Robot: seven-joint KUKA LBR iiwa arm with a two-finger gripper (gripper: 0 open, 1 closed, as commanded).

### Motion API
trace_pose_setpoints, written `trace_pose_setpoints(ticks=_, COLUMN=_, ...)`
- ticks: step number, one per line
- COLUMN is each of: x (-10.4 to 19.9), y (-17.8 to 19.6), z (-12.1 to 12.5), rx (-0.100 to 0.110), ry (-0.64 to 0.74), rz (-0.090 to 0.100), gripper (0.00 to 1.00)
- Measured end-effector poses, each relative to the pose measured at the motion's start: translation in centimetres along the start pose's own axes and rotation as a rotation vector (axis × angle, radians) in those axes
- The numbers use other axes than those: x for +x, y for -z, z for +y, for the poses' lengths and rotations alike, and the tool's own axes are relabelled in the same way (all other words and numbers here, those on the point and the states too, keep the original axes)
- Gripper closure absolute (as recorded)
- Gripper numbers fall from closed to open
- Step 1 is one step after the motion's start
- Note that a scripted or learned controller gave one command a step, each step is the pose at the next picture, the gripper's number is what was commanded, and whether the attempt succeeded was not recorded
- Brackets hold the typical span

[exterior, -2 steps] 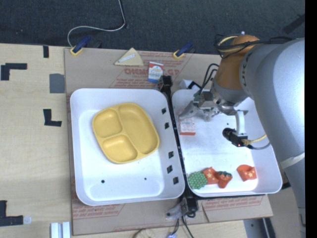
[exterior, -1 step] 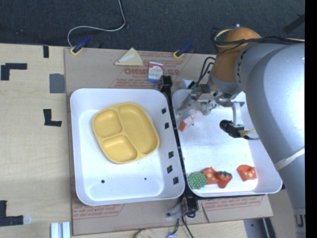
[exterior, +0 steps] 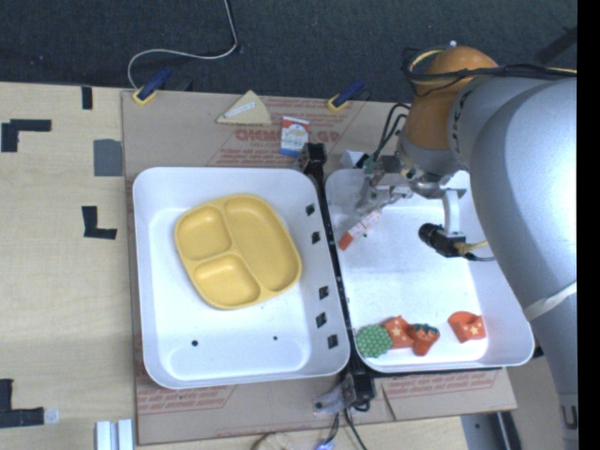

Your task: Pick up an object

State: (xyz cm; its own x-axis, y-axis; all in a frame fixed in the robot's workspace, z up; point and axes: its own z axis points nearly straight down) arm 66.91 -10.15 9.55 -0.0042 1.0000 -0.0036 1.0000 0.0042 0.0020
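in the right bin, far-left corner: hovering gripper beside an orange-tipped stick, likely lining up; gripper state impossible to tell.

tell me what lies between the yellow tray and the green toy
In the camera view, bare white bin floor, then the black-clipped divider between the yellow tray and green toy.

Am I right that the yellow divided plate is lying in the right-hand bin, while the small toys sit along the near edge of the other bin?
Not quite: the camera view shows the yellow divided plate lying in the left bin. The small toys sit along the near edge of the other bin, the right bin, as you said.
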Motion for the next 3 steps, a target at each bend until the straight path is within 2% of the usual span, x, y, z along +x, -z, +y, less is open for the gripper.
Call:
trace_pose_setpoints(ticks=1, x=2.2, y=9.0, z=-8.9, rx=0.001, ry=-0.003, rz=0.004, gripper=1.0)
trace_pose_setpoints(ticks=2, x=-2.0, y=15.3, z=-14.6, rx=0.002, ry=-0.005, rz=0.002, gripper=1.0)
trace_pose_setpoints(ticks=3, x=-1.9, y=15.2, z=-14.6, rx=0.003, ry=-0.004, rz=0.003, gripper=0.0)
